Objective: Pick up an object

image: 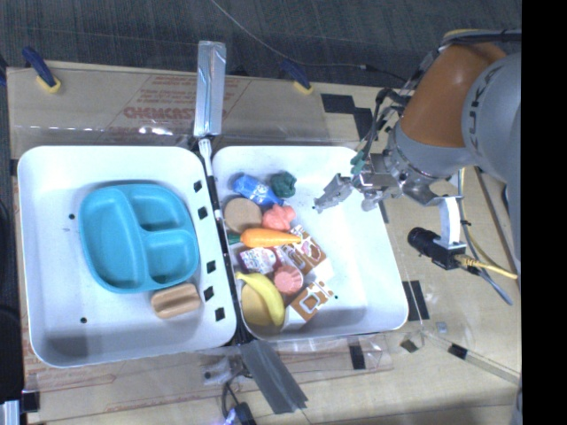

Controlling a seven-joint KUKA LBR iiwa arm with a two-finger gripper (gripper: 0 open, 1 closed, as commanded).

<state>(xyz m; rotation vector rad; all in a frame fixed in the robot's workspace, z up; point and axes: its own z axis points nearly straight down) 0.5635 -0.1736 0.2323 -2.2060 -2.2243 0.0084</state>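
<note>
End effector (330,195), state unclear, hovers inside the right shallow white bin (376,277), near its far edge. An orange plastic carrot (268,237) lies toward that bin's left wall.

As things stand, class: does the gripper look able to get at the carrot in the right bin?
Probably yes. The gripper hovers over the right bin, and the carrot lies on top of the pile, nothing covering it; neighbouring toys crowd its sides.

Both bins (35,237) are plain white. The divided tray (137,235) is bright sky blue, and the bun (175,300) beside it is tan-brown. Across the way, the carrot (268,236) is orange, the banana (261,300) yellow, and the crumpled wrapper (252,187) blue with white. The arm (461,96) is grey with an orange band.
</note>
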